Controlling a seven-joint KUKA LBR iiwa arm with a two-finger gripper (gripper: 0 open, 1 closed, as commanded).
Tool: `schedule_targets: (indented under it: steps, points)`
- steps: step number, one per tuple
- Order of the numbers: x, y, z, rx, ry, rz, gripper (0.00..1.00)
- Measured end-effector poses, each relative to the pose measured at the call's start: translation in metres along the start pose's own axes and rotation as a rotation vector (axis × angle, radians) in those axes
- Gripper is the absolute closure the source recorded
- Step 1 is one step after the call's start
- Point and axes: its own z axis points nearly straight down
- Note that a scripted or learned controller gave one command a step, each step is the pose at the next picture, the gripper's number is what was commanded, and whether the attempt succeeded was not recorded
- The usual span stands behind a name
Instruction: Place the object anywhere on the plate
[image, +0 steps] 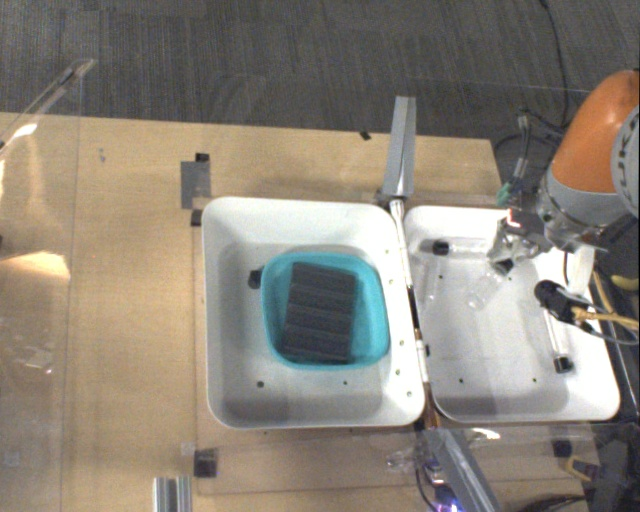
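Observation:
A dark grey ridged block (320, 312) lies flat in the middle of the teal plate (372, 320), which sits in the left white bin (225, 300). My gripper (503, 255) hangs over the far part of the right bin (500, 385), well apart from the plate and the block. Nothing shows between its tips. A faint clear shape (482, 293) lies just below it on the bin floor.
A small black piece (440, 246) rests near the right bin's far left corner. Another small black bit (255, 279) sits against the plate's left rim. A thin rod with a dark end (562, 364) lies along the right bin's right side. A metal post (400, 150) stands behind the divide.

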Motion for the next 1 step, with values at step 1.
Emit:
schedule_targets:
  steps: [1]
  points:
    - [0.0456,-0.0454,0.013,0.003,0.001,0.004,1.0]
